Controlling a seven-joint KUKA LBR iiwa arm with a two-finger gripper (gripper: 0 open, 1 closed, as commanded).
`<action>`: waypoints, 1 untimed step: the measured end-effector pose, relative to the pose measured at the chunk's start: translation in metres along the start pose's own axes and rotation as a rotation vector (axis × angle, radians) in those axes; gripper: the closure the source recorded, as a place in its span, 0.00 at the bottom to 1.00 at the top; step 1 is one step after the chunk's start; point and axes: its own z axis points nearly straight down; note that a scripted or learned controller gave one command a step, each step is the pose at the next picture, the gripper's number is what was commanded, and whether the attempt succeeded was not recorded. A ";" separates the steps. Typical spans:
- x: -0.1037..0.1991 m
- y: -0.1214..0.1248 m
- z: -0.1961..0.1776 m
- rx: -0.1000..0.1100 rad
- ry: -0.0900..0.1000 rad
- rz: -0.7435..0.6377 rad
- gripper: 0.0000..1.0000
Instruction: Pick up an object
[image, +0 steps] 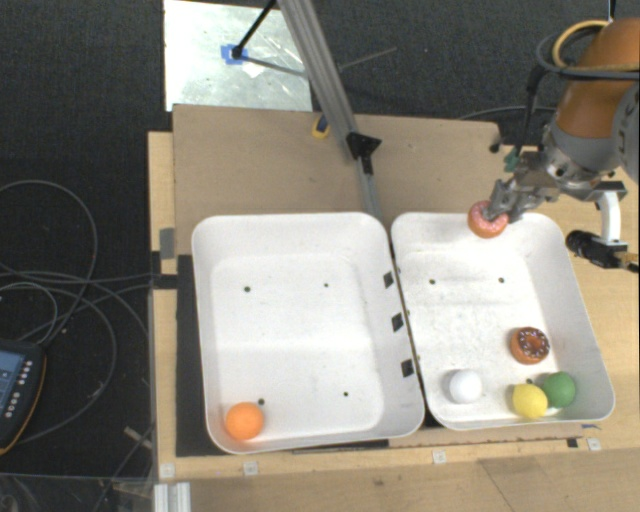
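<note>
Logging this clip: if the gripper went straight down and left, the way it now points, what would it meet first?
The gripper points down-left at the pink frosted donut by the right bin's far rim, so it would meet the donut first. Whether it already touches or holds it is unclear from this slanted view.

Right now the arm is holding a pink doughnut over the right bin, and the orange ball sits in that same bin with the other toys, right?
Not quite. The camera view shows the orange ball alone in the left bin, at its near corner. The rest stands: the gripper holds the pink doughnut over the right bin's far edge.
</note>
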 end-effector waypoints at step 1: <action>0.047 -0.037 0.002 0.002 0.003 -0.002 1.00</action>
